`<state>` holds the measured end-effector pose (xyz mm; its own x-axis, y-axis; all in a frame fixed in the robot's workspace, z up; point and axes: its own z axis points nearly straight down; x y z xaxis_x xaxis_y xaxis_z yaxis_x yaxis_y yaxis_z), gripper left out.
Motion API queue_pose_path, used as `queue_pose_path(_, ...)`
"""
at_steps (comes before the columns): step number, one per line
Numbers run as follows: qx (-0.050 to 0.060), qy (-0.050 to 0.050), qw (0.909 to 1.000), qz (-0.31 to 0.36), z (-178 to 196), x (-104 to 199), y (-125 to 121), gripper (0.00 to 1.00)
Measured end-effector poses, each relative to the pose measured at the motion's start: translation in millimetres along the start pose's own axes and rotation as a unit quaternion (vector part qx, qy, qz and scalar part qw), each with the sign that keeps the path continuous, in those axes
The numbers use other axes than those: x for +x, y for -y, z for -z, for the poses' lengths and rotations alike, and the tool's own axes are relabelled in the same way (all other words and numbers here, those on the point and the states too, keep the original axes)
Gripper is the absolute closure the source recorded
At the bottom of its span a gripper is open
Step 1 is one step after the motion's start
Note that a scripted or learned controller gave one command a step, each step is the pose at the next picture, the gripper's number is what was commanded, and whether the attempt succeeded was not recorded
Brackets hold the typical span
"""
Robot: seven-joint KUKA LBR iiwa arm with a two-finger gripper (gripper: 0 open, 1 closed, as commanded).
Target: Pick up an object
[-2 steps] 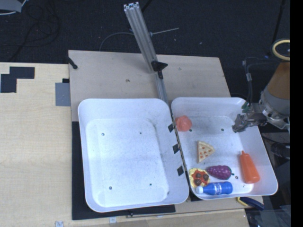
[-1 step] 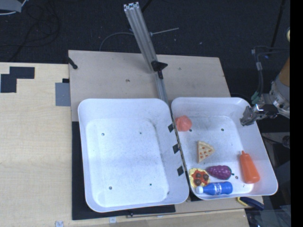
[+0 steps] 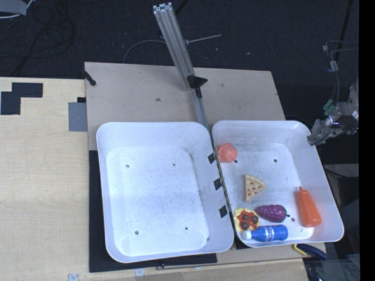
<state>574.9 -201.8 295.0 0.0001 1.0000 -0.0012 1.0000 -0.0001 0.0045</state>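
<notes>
The gripper (image 3: 319,134) is seen at the right side of the camera view, just outside the far right corner of the right bin (image 3: 281,130), above the dark area beside the bench, and nothing is between it and the bin's contents; whether it is released or clenched I cannot tell, because it is small and dark there. It hangs apart from every object. All the objects lie inside the right bin. A pink ball (image 3: 227,153) rests at the bin's left wall, in the far part, touching or almost touching the divider between the two bins. A toy pizza slice (image 3: 253,187) lies near the middle of the bin, well apart from the ball. In the near part of the bin, a purple bunch of grapes (image 3: 271,212) lies just below the pizza slice, and a small round toy with red and yellow spots (image 3: 246,219) is just beside it, at the bin's left wall. A blue bottle (image 3: 268,233) lies on its side along the bin's near wall, just under the grapes. An orange bottle (image 3: 307,206) lies close to the bin's right wall, near the grapes but not touching them. The left bin (image 3: 117,134) stands just beside the right bin, wall against wall.
</notes>
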Motion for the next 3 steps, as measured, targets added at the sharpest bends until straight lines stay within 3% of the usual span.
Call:
queue_pose_path(2,0.003,-0.001,1.0000,0.002,-31,110,-25,1.00)
queue_pose_path(3,0.003,-0.001,1.0000,0.002,-39,161,-49,1.00)
